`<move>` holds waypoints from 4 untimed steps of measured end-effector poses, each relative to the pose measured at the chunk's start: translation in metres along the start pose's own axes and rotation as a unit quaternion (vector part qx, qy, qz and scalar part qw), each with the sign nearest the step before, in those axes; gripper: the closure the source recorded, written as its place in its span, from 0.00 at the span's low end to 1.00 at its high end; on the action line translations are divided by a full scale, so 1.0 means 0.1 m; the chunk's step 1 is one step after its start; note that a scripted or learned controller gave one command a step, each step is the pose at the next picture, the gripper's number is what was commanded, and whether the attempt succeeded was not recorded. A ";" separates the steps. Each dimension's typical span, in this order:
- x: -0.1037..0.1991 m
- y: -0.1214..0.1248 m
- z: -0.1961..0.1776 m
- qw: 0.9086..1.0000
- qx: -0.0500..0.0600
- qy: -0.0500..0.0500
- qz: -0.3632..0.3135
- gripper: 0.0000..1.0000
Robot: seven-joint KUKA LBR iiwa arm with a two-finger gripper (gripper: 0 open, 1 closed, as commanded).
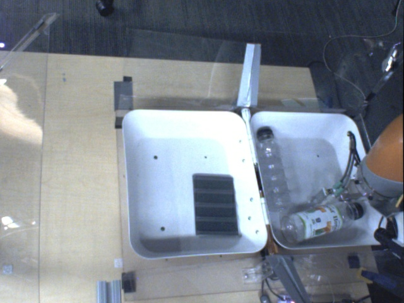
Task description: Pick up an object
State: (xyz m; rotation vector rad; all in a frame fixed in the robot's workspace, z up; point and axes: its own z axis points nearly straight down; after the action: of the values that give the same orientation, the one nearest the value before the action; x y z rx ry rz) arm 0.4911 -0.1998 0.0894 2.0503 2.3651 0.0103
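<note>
Clear plastic bottle with a white printed label and dark cap (319,221), lying on its side in the lower part of the right white bin (303,131), at lower right of the frame. A second clear plastic bottle with a dark cap (270,164) lies along that bin's left wall. Two-finger gripper (338,193) sits just above the labelled bottle's capped end; whether it is spread or pinching cannot be told. A dark ribbed rectangular block (215,204) rests in the left white bin (145,169).
</note>
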 end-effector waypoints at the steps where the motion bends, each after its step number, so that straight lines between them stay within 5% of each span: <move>1: 0.45 0.42 0.00 0.999 -0.001 0.001 -0.033 0.00; 2: 0.53 1.06 -0.01 1.000 -0.002 -0.010 -0.020 0.00; 3: 0.57 0.08 -0.01 0.996 0.000 -0.002 -0.085 0.00; 4: 0.64 0.48 -0.03 1.000 -0.004 -0.016 -0.016 0.00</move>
State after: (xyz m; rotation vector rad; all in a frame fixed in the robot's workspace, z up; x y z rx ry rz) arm 0.5298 -0.1294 0.0924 1.9940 2.3754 -0.0131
